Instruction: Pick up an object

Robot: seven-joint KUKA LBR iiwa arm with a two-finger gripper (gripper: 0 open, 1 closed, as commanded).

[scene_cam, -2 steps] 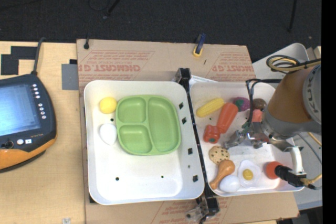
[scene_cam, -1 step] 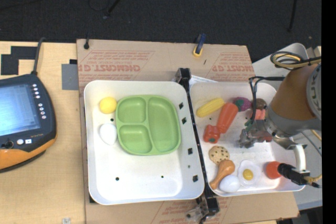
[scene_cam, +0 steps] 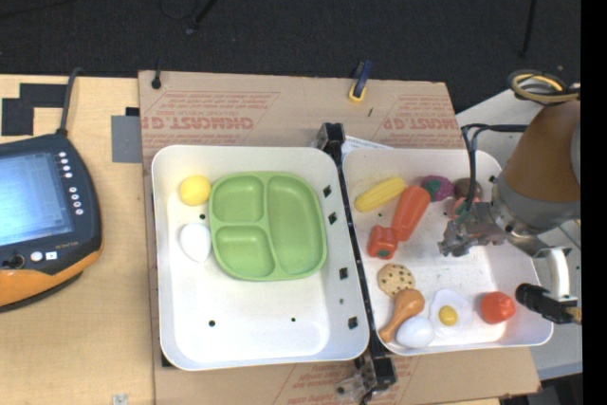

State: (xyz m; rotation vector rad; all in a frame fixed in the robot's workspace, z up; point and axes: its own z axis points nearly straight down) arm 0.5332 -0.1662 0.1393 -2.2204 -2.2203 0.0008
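Note:
The right bin (scene_cam: 474, 285) holds toy food: a yellow corn cob (scene_cam: 379, 194), an orange carrot (scene_cam: 410, 211), a red pepper piece (scene_cam: 382, 242), a purple item (scene_cam: 436, 188), a cookie (scene_cam: 395, 279), a chicken drumstick (scene_cam: 404, 307), a white egg (scene_cam: 414, 331), a fried egg (scene_cam: 448, 311) and a red tomato (scene_cam: 496, 306). My gripper (scene_cam: 459, 236) hangs low over the bin's right middle, right of the carrot and above the fried egg. Nothing shows between its dark fingers.
The left bin (scene_cam: 247, 318) carries a green divided plate (scene_cam: 267, 226), a yellow lemon (scene_cam: 193, 191) and a white egg (scene_cam: 195, 242). A tablet-like pendant (scene_cam: 43, 213) lies at the far left. A black divider (scene_cam: 347, 242) separates the bins.

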